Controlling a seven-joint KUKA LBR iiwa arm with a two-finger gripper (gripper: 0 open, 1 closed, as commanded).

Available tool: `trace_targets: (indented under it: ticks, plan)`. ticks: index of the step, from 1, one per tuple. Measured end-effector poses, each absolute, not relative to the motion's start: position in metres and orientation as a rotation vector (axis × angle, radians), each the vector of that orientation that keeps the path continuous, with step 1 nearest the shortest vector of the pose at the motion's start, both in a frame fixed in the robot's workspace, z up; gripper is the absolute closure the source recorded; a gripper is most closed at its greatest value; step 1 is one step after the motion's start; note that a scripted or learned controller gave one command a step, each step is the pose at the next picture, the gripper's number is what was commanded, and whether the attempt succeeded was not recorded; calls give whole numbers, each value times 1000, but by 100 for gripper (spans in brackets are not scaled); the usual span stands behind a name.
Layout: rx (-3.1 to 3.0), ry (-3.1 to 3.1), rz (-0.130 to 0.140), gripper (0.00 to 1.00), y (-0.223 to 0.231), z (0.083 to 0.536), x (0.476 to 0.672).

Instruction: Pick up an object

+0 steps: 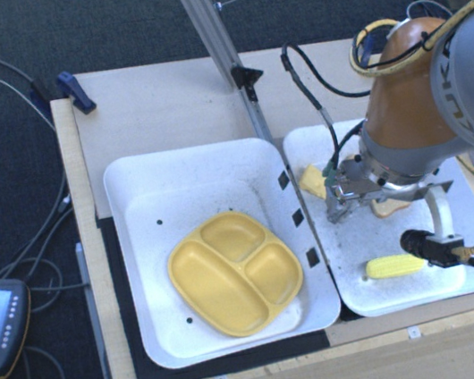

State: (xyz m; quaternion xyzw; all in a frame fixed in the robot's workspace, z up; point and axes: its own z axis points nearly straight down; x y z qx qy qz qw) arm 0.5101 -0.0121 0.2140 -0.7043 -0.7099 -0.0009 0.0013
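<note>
from the camera view, two white bins sit side by side on the tabletop (156,89). the left bin (128,190) holds a yellow plate (235,271) with three parts. the right bin (365,297) holds a yellow corn cob (394,267) near its front edge, a yellow block (312,182) by its left wall, and a tan piece (390,207) half hidden under the arm. the gripper (341,202) is low in the right bin, just beside the yellow block. i cannot tell how its tips are set.
</note>
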Motion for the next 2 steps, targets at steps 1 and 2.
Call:
trace_targets:
  ticks: [1, 2]
  plan:
    - [-2214, -2228, -4, 100, 31, 213, 525]
    - [-2212, -2229, -4, 100, 90, 211, 537]
